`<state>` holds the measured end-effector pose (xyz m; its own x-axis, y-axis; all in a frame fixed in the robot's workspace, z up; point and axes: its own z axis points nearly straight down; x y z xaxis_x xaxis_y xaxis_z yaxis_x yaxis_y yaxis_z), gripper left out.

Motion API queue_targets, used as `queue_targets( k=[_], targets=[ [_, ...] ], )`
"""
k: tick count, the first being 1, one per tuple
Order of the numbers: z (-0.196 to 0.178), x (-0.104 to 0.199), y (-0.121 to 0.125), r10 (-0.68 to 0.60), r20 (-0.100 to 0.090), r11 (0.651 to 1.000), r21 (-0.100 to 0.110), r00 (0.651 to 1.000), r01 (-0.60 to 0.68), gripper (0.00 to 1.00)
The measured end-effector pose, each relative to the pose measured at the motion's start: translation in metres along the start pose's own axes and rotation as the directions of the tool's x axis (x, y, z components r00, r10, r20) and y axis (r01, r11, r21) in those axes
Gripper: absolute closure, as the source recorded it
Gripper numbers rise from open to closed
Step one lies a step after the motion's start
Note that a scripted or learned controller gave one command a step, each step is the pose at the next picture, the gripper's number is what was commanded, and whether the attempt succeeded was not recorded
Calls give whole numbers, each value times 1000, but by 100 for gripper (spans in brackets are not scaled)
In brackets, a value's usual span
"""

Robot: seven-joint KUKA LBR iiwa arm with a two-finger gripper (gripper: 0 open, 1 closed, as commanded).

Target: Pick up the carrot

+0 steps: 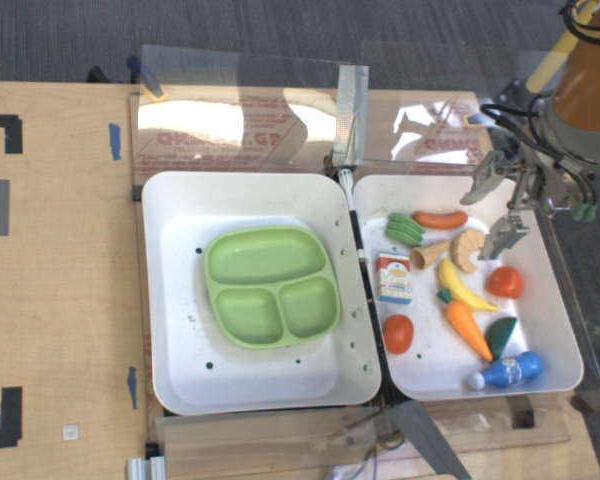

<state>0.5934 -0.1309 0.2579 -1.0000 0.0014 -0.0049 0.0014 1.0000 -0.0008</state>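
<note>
The carrot (466, 328), orange with a dark green top at its lower right end, lies in the right bin (565, 318) near the front, just below a yellow banana (460, 286). My gripper (496, 211) hangs over the bin's back right part, above and to the right of the carrot and well apart from it. Its fingers (483, 180) are open and hold nothing.
Around the carrot lie a red tomato (504, 282), a blue bottle (507, 371), a second tomato (398, 333), a small carton (394, 276), a cone (430, 255), a bread piece (468, 248), a sausage (440, 220) and a green vegetable (405, 230). A green divided plate (272, 286) sits in the left bin (170, 268).
</note>
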Motion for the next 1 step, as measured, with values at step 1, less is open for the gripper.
queue_targets(
  k=[1],
  targets=[
    [122, 52, 0, -62, -9, 998, -4, 998, 62, 0]
  ],
)
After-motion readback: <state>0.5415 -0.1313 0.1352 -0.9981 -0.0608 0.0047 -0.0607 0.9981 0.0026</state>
